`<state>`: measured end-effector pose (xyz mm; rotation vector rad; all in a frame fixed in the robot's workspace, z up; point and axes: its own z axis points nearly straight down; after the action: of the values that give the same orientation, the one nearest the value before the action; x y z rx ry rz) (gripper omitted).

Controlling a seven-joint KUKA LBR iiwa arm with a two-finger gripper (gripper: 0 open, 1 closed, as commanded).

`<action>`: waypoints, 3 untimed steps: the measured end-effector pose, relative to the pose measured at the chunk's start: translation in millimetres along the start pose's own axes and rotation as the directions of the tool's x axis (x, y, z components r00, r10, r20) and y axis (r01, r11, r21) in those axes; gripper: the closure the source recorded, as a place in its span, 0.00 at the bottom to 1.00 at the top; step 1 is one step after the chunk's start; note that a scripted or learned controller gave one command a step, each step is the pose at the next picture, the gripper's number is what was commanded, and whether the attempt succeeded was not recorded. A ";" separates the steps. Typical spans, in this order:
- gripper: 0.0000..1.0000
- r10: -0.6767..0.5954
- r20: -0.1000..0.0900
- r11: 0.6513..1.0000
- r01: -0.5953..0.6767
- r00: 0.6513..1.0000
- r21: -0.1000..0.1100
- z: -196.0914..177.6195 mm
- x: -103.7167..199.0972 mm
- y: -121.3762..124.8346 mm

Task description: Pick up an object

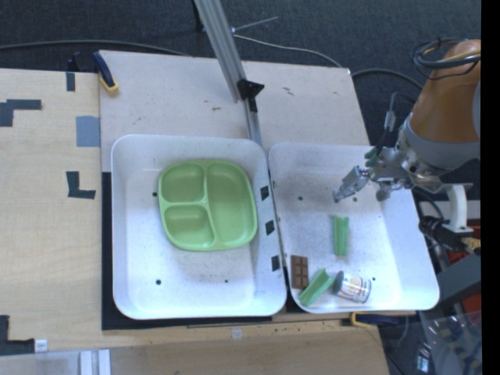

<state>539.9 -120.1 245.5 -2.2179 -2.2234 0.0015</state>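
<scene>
Nearest the bottom edge of the camera view, along the front wall of the right bin (406, 291), lie three small things in a row: a brown chocolate-like bar (300, 271), a flat green block (314, 287) tilted on a slant, and a small white jar (352, 287) on its side with a red-marked label too small to read. The block and the jar lie just beside each other, perhaps touching. A little farther back, near the bin's middle, a second green block (341, 235) lies alone, a short upright bar of plain light green, apart from the others. Behind it the gripper (344, 189) hangs over the bin floor, well clear of that block; its grey tip is small and blurred, so whether its fingers are spread or closed cannot be told, and nothing is seen between them. The arm (444, 116) behind it is cut off by the right edge. Off to the side, the left bin (133, 233) holds a green divided plate (208, 205) with three compartments.
</scene>
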 end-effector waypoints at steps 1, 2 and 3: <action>0.00 0.000 0.000 1.000 0.000 1.000 0.000 -0.1 -0.1 0.0; 0.00 0.002 -0.001 1.000 -0.002 1.000 0.007 60.0 2.2 -9.5; 0.00 0.001 0.000 1.000 -0.001 1.000 0.006 109.5 -3.8 -4.8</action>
<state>534.9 -123.9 136.0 -2.2162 -2.2184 0.0080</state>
